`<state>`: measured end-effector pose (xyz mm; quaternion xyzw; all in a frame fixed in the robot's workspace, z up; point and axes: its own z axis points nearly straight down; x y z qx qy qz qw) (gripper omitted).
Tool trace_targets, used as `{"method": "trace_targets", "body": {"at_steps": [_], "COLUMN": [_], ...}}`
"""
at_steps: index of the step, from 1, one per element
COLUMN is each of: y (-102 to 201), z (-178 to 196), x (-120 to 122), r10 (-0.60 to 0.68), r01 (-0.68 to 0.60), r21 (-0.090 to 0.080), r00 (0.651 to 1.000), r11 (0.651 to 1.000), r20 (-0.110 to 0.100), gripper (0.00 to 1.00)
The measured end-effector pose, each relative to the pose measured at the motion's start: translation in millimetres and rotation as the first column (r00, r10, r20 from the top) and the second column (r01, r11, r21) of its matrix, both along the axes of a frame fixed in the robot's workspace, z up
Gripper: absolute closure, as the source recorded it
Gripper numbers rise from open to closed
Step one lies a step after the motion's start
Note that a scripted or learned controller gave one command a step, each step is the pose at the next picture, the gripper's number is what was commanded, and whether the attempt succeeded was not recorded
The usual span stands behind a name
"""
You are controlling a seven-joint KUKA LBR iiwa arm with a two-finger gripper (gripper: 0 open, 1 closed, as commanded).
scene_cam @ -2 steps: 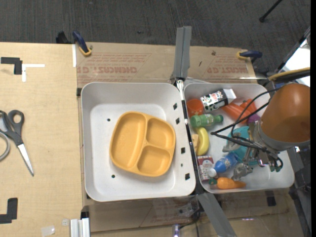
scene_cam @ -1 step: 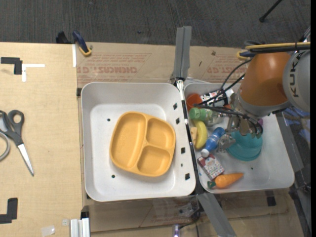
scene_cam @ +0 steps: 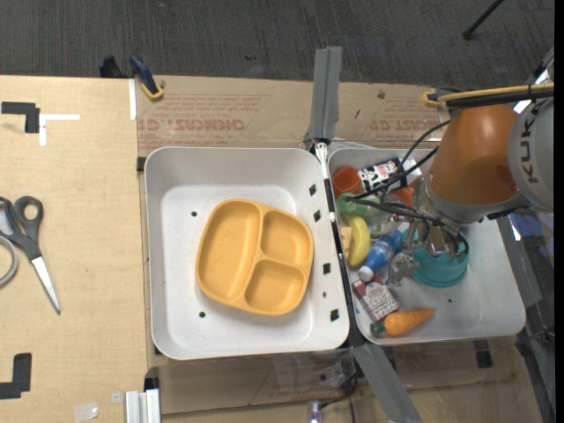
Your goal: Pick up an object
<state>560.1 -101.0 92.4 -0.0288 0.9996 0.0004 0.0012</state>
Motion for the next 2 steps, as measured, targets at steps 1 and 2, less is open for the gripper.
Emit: {"method": "trace_targets", "body": {"at_steps": [1, 2], "y": [0.6, -47.6], "z": [9.8, 147.5], "x": [1.5, 5.3], "r10": [0.003, 0.25], "r01": [-0.003, -0.25], "r21": [-0.001, -0.002], "r00": [1.0, 0.968], "r11": [1.0, 0.968], "r20": [0.004, 0.002], "gripper": [1.0, 1.0]}}
